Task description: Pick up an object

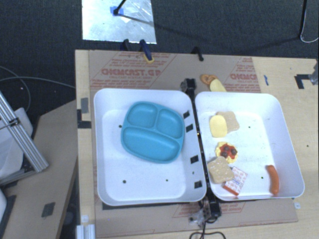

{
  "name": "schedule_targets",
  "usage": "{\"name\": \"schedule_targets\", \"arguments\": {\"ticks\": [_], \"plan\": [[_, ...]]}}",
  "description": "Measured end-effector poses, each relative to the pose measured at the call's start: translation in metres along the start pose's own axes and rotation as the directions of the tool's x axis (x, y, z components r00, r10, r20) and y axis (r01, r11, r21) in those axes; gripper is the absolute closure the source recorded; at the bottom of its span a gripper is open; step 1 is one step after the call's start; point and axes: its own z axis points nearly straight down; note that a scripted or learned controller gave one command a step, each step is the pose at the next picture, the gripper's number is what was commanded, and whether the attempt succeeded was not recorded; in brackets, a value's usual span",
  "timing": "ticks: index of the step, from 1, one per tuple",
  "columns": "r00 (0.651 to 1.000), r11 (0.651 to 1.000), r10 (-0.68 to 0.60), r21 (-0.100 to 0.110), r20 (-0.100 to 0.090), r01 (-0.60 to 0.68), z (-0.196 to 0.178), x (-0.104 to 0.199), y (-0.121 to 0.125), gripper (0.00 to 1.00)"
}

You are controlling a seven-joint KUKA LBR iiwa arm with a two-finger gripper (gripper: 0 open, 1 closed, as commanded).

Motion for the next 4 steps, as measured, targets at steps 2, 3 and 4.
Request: {"name": "schedule_targets", "arguments": {"ticks": [2, 3, 4], "plan": [[1.000, 1.000, -0.003, -0.006, 0.000, 0.003, 0.086, -0.038, -0.055, 1.00], [1.000, 1.000, -0.004, -0.007, 0.000, 0.004, 0.086, -0.038, -0.054, 0.00], [1.000, 1.000, -0.015, -0.013, -0.003, 0.015, 0.039, 0.062, -0.063, 0.00]]}}
